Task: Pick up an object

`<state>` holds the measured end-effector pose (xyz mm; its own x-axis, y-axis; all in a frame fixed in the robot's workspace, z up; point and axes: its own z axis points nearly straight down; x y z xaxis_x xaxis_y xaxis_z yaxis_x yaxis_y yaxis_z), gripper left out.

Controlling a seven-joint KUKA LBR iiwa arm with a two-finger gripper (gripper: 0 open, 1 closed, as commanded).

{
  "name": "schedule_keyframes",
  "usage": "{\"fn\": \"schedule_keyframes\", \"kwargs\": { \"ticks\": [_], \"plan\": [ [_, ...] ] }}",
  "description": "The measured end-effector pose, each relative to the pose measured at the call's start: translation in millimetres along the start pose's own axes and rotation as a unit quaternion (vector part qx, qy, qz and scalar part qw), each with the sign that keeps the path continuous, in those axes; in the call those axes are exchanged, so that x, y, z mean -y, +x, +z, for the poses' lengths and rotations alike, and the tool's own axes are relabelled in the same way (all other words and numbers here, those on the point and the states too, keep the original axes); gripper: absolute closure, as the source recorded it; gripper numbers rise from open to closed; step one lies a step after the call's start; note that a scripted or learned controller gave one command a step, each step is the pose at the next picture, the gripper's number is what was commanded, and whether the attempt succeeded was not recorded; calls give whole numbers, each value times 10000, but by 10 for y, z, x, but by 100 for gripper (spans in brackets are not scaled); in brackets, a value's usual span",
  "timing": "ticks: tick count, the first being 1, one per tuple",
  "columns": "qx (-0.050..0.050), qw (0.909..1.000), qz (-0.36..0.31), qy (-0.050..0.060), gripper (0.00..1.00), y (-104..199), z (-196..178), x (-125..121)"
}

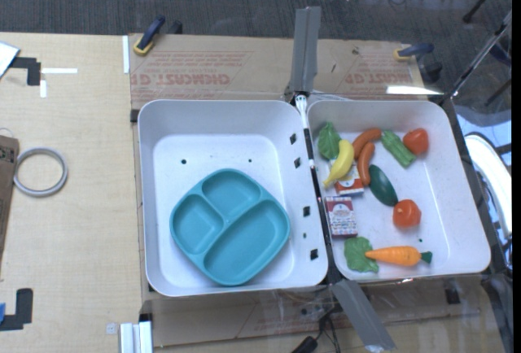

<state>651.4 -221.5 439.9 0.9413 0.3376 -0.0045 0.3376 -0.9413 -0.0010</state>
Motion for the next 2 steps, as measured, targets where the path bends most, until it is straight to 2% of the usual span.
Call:
{"fn": "schedule_keyframes", "kwargs": {
  "ticks": [1,2],
  "plan": [
    [5,9957,-922,6,100,-321,2,115],
    [-1,9981,619,2,100,-84,2,29]
  ]
}}
